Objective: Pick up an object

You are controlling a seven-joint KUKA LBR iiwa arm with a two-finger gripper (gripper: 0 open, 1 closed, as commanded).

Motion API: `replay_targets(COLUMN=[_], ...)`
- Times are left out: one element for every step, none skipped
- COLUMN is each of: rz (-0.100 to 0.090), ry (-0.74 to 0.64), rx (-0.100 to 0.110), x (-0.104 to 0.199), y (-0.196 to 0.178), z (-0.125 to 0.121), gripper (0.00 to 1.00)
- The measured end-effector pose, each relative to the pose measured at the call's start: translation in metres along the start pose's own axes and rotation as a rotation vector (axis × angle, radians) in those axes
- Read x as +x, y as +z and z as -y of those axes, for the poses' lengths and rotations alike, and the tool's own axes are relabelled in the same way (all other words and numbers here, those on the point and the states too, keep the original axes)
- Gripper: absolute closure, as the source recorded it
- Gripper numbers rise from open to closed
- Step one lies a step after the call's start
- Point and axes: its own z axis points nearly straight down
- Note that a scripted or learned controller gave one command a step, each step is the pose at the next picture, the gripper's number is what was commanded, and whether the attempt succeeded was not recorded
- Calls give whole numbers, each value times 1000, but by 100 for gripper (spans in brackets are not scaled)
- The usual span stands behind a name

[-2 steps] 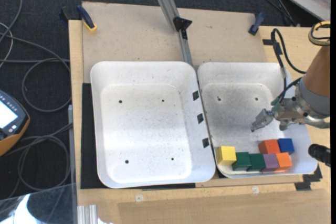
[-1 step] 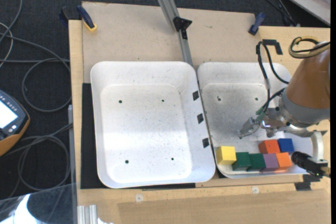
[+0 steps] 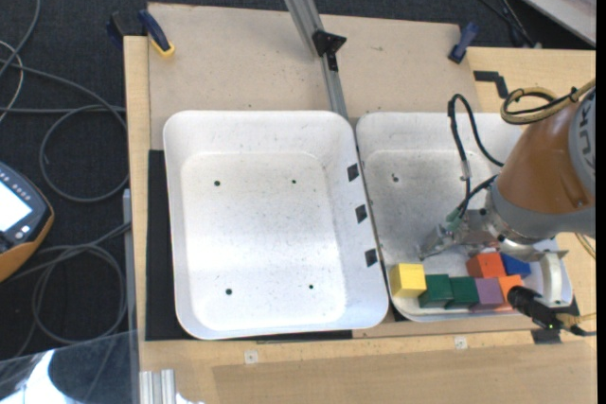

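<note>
Gripper, fingers' state indiscernible, hangs in right bin above yellow, green, purple and orange blocks.

Blocks clustered along the right bin's near wall, beneath the arm; left bin alongside.

Two blue clamps on the worktop, cables on dark carpet, a handheld pendant at left.
</note>
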Motion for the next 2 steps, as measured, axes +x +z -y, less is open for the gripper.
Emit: replay_targets(rz=[1,2], ry=[0,0], rx=[-5,-6], x=[0,-3], y=[-13,-58], z=[-1,3], gripper=[100,100])
